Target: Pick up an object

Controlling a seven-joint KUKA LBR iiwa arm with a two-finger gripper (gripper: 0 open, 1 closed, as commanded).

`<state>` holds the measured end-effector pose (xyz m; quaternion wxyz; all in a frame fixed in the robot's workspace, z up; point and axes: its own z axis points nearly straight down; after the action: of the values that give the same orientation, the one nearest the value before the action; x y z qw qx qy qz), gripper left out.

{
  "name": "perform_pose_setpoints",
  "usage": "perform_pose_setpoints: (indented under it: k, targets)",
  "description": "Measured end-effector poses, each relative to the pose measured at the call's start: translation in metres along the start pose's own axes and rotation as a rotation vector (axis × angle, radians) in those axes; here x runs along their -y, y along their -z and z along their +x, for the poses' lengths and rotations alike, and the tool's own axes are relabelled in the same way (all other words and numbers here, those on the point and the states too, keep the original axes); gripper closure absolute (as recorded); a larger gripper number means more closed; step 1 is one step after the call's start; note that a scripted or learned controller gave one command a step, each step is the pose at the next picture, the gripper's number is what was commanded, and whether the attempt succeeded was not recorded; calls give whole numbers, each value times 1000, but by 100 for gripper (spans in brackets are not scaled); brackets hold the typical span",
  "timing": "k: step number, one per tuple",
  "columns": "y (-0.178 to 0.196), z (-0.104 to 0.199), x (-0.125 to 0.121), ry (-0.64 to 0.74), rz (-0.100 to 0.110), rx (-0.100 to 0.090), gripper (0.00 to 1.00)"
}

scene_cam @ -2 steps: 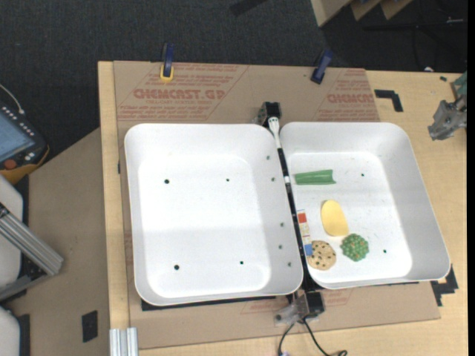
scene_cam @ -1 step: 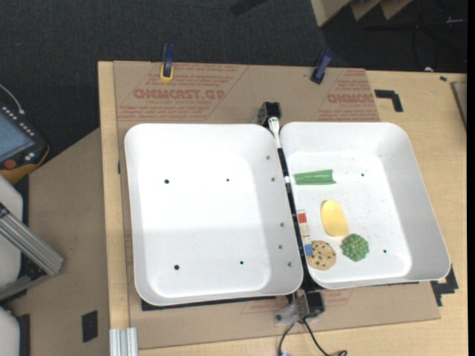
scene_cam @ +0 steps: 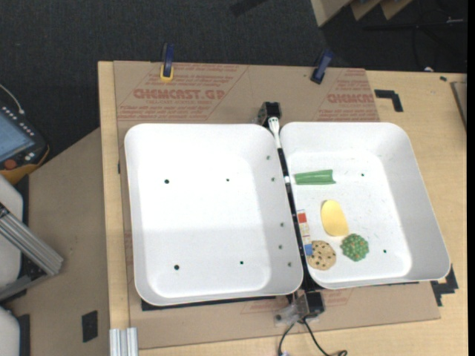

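- Overhead, camera view: two shallow white bins sit side by side on a brown cardboard sheet (scene_cam: pixel 245 87) printed with red "CHEMCAST" lettering.
- left bin (scene_cam: pixel 197 213): bare white floor with four small dark dots.
- right bin (scene_cam: pixel 393 191): holds all the loose objects, clustered in its left half near the shared edge.
- green pea pod (scene_cam: pixel 314 176): flat, lying roughly crosswise, farthest back of the group, apart from the others.
- yellow oval piece (scene_cam: pixel 334 218): lies in front of the pod, lengthwise; could be a lemon or a chip, can't tell.
- chocolate-chip cookie (scene_cam: pixel 322 254): flat on the floor, front left of the group, just beside the yellow piece.
- green broccoli-like floret (scene_cam: pixel 355 247): just right of the cookie, close to or touching the yellow piece's front end.
- small red-and-white bit (scene_cam: pixel 301 217) and blue bit (scene_cam: pixel 308 250) against the bin's left wall; too small to identify.
- black clip (scene_cam: pixel 270 113) joins the bins at the back; another clip (scene_cam: pixel 312 303) with a cable at the front.
- two blue clamps (scene_cam: pixel 168 58) (scene_cam: pixel 322 65) grip the sheet's back edge.
- aluminium rail (scene_cam: pixel 30 236) far left, off the bench.
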<state>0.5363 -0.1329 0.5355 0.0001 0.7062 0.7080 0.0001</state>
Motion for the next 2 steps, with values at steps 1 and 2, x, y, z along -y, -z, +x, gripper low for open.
perform_pose_setpoints:
  k: [1, 2]
  targets:
    - [0, 27, 6, 1, 1, 0, 100]
    - [0, 57, 11, 1, 1, -1, 100]
